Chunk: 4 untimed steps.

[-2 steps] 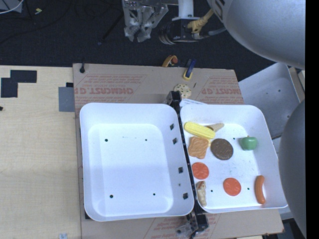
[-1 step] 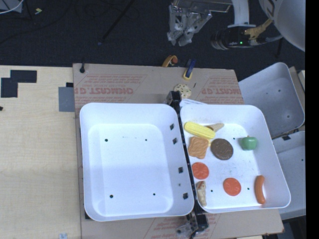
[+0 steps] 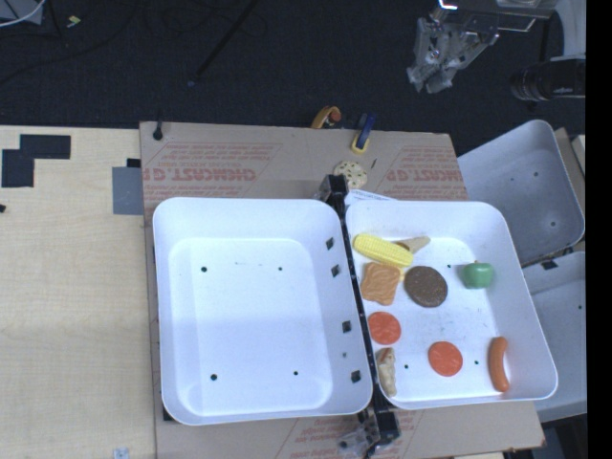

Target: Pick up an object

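Camera view. Gripper (image 3: 442, 60) sits high at the upper right, over the dark floor beyond the bench, well apart from both bins. Nothing is between its fingers; whether the jaws stand open or closed cannot be made out at this angle.

Left bin (image 3: 172, 256): bare white floor. Right bin (image 3: 521, 285) holds all candidates: corn cob (image 3: 382, 250) near the back left corner, with a pale wedge (image 3: 416, 245) just behind it; toast-coloured waffle piece (image 3: 381, 282) touching or nearly touching the corn; brown disc (image 3: 426, 286) just beside the waffle; green pepper-like piece (image 3: 477, 274) standing alone toward the right wall; two orange-red slices (image 3: 384, 328) (image 3: 445, 359) lying flat; sausage (image 3: 499, 363) close against the right front wall; a small tan item (image 3: 386, 369) hard against the divider side.

Judgement: the task is at the approach stage, no object yet selected by contact. For a clean grasp the green piece looks the best target: it has free space all round and some height for the fingers to close on. The flat slices and disc offer little edge and are likely to slip. The sausage and the tan item lie too near walls for finger clearance. Descend vertically, centred, jaws aligned across the narrow axis, and close only once fully down.
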{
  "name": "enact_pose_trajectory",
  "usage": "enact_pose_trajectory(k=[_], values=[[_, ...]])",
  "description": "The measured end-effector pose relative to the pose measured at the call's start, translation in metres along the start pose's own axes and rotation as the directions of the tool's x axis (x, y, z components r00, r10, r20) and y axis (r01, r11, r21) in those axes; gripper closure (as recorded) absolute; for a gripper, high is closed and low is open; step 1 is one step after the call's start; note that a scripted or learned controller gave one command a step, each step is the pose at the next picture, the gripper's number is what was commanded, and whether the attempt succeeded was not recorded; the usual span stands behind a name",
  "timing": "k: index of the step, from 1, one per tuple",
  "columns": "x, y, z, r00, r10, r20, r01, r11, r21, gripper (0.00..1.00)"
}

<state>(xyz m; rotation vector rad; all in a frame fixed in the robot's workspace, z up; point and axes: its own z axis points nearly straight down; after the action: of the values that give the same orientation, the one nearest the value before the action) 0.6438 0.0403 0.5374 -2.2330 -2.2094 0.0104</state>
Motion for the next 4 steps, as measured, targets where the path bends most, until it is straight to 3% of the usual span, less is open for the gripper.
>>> enact_pose_trajectory(k=[1, 2, 3, 4], values=[[-0.071, -0.020, 0.000, 1.000, -0.004, -0.002, 0.004, 1.000, 0.000, 1.00], [-0.190, -0.028, 0.001, 1.000, 0.000, 0.000, 0.000, 1.000, -0.001, 1.00], [-0.105, -0.144, -0.002, 1.000, -0.016, -0.008, 0.016, 1.000, -0.005, 1.00], [-0.059, -0.169, 0.169, 1.000, -0.014, -0.006, 0.014, 1.000, 0.017, 1.00]])
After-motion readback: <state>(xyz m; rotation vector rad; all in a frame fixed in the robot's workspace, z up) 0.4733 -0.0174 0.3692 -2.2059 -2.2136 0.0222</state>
